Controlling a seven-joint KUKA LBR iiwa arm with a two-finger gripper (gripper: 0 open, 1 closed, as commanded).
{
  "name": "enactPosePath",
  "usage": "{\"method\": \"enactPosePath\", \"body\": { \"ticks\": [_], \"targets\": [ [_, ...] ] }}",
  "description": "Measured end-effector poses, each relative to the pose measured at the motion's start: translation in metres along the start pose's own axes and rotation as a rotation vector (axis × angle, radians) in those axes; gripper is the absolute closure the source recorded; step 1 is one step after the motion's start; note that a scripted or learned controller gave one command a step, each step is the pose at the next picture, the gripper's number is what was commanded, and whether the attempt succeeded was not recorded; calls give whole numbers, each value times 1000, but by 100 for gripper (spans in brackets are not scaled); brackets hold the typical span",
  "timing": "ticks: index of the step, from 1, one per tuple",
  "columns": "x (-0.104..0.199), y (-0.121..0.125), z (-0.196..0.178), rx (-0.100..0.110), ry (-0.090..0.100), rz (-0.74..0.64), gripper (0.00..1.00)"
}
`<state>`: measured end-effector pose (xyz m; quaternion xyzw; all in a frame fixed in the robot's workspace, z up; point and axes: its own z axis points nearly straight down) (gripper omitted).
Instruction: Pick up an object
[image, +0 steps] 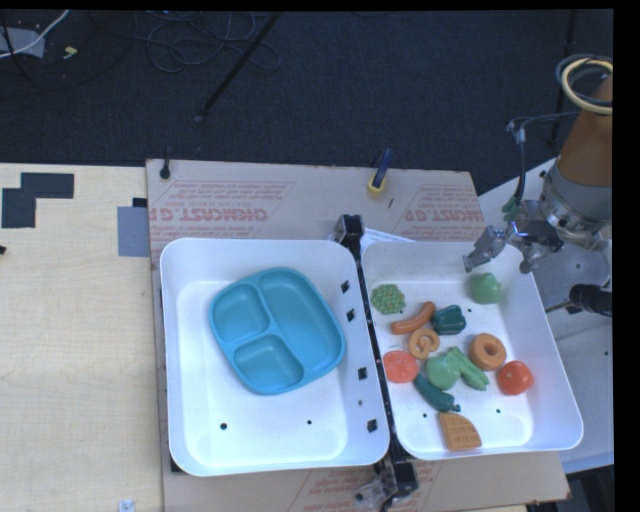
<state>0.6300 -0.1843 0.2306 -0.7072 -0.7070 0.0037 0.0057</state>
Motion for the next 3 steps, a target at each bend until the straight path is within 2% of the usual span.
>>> {"method": "enactPosePath", "body": {
  "ticks": [1,3],
  "targets": [
    [0,2,-7,-13,-3,-1,0],
    [-4,-1,118,-5,0,-1,0]
  ]
}}
